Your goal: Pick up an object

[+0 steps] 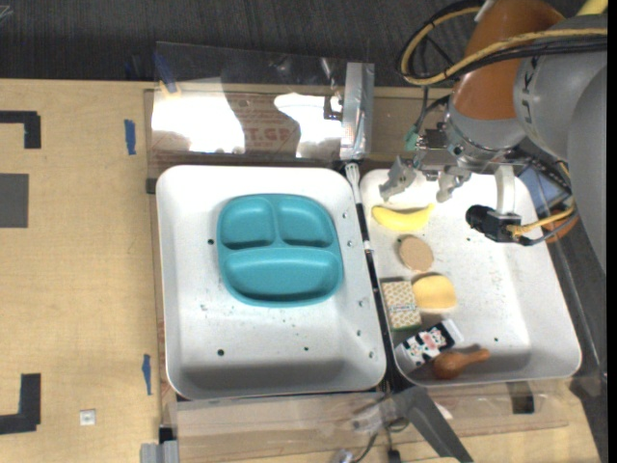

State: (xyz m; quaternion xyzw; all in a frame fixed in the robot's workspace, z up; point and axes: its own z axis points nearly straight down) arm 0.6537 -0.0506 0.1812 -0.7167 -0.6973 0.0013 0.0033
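My gripper (421, 186) hangs over the far left part of the right bin (540, 297), its two pale fingers spread apart with nothing between them. Just below the fingertips lies a yellow banana (402, 218). Nearer the camera along the bin's left side sit a round tan disc (415, 253), a yellow block (434, 292), a speckled square piece (400, 303), a black and white card-like item (429, 340) and a brown drumstick-shaped piece (457, 361).
The left bin (193, 336) bears a teal divided plate (280, 248). A clear plastic panel (260, 114) stands behind the left bin. Cables and a black fitting (487, 220) hang off the wrist over the right bin.
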